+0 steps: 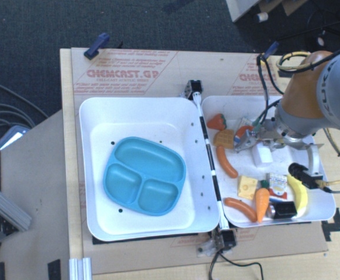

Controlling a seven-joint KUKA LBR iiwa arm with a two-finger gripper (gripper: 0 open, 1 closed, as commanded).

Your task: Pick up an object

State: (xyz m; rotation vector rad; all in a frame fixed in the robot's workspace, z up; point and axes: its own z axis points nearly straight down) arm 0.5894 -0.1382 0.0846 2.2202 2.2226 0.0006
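My gripper hangs low over the upper middle of the right bin, with the grey arm and its orange band reaching in from the right. Just left of it lie a tan bread-like piece and a red-orange toy fruit. A small orange item sits right at the gripper's tip. Below lie an orange hot dog, a yellow cheese wedge, a carrot, a sausage and a banana.
The left bin holds a blue divided plate. A black divider rail runs between the bins. A black block and a small packet lie near the banana. Cables trail at the bench's right edge.
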